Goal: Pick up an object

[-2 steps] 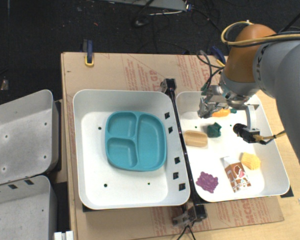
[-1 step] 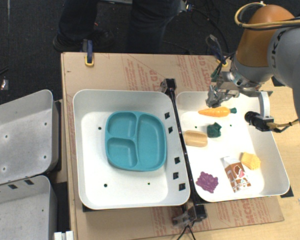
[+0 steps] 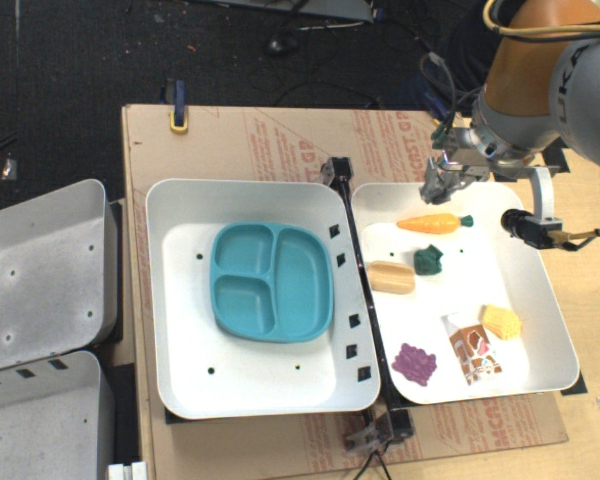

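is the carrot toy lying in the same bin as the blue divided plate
No, the carrot lies in the right bin, while the blue divided plate sits alone in the left bin.

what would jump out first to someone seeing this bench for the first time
Probably the teal plate, alone in the middle of the left bin. Next, the toy food scattered in the right bin: a carrot at the far end, purple grapes near the front. Then the arm with its orange band, reaching in from the right, its pincer just above the carrot in the picture.
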You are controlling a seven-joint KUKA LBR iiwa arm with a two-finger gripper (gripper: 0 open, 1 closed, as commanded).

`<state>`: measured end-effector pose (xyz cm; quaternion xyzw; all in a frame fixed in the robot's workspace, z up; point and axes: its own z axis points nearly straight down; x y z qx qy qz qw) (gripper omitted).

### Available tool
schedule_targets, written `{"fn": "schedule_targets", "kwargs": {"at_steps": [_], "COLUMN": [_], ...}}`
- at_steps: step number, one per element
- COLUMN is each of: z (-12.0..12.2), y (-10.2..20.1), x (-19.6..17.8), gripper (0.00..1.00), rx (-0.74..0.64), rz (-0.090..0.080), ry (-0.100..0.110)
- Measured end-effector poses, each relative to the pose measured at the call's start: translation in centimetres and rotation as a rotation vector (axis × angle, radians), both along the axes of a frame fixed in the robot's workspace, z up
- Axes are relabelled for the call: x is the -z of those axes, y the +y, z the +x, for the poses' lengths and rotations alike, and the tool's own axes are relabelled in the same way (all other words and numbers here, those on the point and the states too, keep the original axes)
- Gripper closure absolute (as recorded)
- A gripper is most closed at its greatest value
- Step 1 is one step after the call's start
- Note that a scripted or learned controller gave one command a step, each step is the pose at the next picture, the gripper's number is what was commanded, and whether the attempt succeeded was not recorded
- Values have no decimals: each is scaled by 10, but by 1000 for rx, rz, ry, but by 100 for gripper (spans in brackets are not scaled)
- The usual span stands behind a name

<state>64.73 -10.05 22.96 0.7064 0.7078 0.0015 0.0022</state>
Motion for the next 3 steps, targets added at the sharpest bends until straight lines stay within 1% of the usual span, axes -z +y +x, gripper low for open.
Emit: {"fn": "schedule_targets", "kwargs": {"at_steps": [1,2,3], "z": [-25,-42,-52], "y": [50,110,166], "x": [1,7,-5], "gripper": [100,100,100], "rx": [-5,-6,-7], "rz": [2,3,3], "ry": [6,8,5]}}
